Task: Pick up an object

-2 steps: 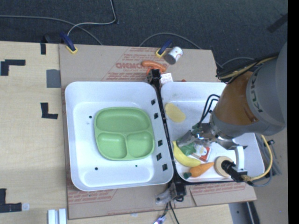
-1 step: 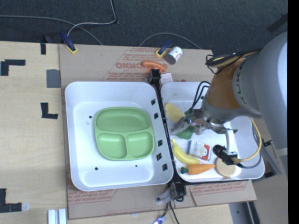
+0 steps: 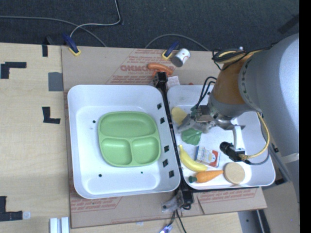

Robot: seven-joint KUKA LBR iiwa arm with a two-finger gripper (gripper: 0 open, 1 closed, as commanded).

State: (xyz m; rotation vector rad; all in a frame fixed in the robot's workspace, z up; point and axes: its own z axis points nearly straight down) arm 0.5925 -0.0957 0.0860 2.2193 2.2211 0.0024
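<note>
I see the gripper [image 3: 193,123] low at center-right of the frame, just above a green object [image 3: 191,137]. I cannot tell its grip state. A banana [image 3: 191,160] lies below.

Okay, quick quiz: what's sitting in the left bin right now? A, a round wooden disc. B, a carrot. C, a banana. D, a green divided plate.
D: the green divided plate lies in the left bin, while the banana, carrot and round wooden disc lie in the right bin.
</note>
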